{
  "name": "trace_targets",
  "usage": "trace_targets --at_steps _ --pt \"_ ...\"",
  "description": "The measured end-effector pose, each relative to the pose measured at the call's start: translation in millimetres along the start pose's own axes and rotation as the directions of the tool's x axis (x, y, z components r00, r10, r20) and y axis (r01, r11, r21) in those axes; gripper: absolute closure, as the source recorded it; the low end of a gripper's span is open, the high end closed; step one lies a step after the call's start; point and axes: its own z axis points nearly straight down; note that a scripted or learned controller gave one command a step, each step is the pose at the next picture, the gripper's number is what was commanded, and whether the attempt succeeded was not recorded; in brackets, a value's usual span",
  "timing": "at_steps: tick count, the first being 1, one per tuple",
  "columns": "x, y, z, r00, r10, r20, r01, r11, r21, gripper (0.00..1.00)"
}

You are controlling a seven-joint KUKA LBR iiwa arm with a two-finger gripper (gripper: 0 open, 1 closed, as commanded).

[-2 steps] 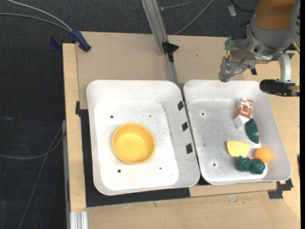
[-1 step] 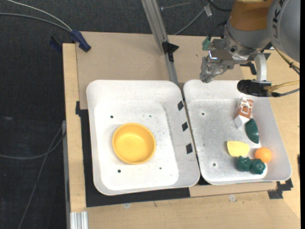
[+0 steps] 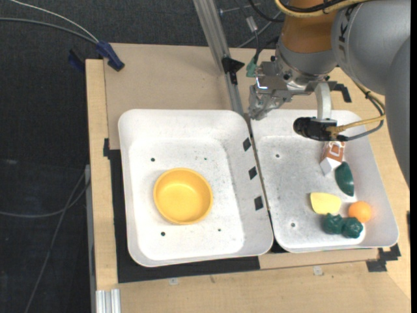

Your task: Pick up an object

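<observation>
My gripper (image 3: 257,109) hangs over the back edge of the bins, right above the divide between the left bin (image 3: 133,135) and the right bin (image 3: 287,175). Nothing shows in it. A yellow bowl (image 3: 183,195) sits upright in the left bin. Along the right bin's right side lie a small orange-and-white carton (image 3: 333,154), a dark green oval piece (image 3: 344,178), a yellow wedge (image 3: 324,203), an orange ball (image 3: 359,210) and a green lumpy piece (image 3: 342,225). All of them lie well to the front right of the gripper.
A black fitting with a yellow cable (image 3: 314,128) hangs over the right bin's back part. A slanted metal pole (image 3: 215,38) stands behind the bins. A blue clip (image 3: 111,56) sits at the bench's back left corner.
</observation>
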Motion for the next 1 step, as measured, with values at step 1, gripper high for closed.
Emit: trace_targets --at_steps 1 --pt "63.5 -7.8 10.3 1.000 -0.002 -0.001 0.002 1.000 0.003 1.00"
